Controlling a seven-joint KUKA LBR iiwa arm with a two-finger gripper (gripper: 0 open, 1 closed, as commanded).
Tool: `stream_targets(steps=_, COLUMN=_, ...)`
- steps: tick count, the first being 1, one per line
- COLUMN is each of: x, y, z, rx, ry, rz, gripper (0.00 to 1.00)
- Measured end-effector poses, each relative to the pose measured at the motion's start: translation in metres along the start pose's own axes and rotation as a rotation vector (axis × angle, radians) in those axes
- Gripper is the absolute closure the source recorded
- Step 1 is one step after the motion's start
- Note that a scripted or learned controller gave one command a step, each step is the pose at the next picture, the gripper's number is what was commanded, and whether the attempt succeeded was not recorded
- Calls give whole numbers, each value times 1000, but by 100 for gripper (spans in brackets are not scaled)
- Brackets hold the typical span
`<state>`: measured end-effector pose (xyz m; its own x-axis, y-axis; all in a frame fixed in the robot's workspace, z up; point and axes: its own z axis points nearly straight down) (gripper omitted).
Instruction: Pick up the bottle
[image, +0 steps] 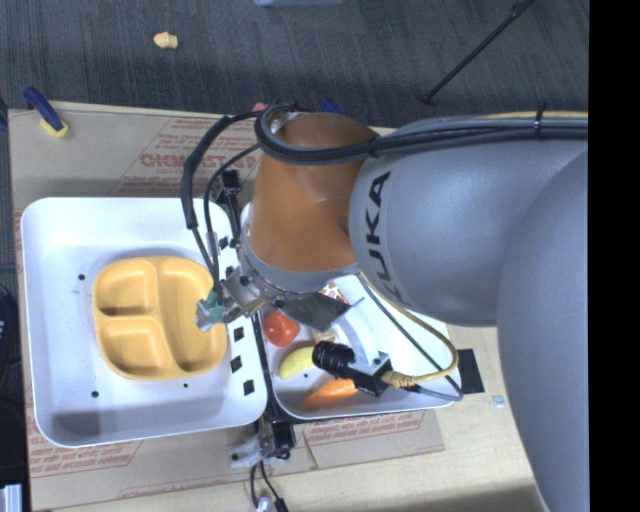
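My gripper hangs low over the left bin, at the right rim of a yellow divided plate. A small grey-green shape sits at the gripper's tip; I cannot tell whether it belongs to the gripper or is a held thing. The orange wrist band and the grey arm cover most of the right bin.
At the near-left end of the right bin lie a red round thing, a yellow one and an orange carrot-like one. The bins' shared wall runs just right of the gripper. A blue-and-yellow clamp sits at the bench's far left corner.
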<state>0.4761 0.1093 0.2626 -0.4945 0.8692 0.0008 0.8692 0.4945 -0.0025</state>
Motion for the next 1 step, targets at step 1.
stream_targets(steps=1, x=-46, y=-26, z=21, rx=2, ry=1, rz=204, gripper=100)
